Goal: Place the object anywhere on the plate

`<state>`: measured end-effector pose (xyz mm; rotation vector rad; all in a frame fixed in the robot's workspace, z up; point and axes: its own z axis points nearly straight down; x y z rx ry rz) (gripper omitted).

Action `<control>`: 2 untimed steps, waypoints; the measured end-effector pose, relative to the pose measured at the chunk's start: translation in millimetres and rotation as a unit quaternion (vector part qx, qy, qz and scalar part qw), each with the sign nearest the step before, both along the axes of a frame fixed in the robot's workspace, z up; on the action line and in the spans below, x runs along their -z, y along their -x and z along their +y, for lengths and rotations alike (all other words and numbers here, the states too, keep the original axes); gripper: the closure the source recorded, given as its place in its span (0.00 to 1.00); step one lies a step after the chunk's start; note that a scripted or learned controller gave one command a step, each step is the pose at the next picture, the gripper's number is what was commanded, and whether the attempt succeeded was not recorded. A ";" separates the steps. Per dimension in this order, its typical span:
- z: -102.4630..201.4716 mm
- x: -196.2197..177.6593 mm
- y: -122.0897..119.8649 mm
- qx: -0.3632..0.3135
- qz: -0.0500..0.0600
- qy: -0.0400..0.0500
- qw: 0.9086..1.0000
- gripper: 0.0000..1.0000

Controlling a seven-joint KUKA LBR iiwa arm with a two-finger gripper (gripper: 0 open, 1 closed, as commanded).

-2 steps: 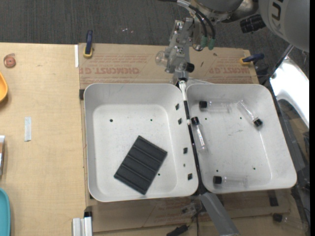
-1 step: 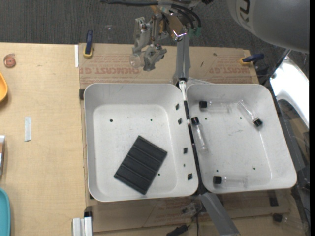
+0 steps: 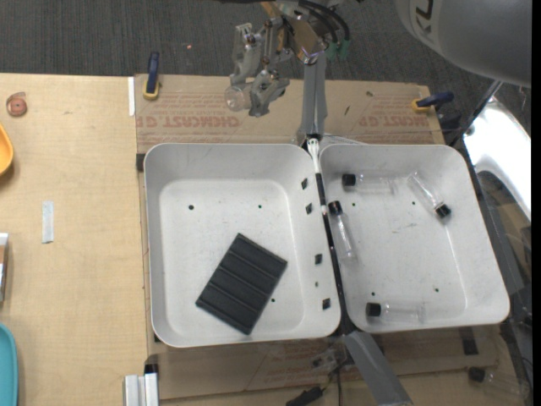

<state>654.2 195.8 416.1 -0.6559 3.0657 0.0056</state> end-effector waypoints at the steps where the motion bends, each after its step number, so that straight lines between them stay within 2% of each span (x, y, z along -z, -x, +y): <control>1: -2.0 -9.1 -1.8 0.003 -0.002 -0.001 1.000 1.00; 2: 32.1 -25.3 9.1 -0.114 0.001 0.002 0.993 1.00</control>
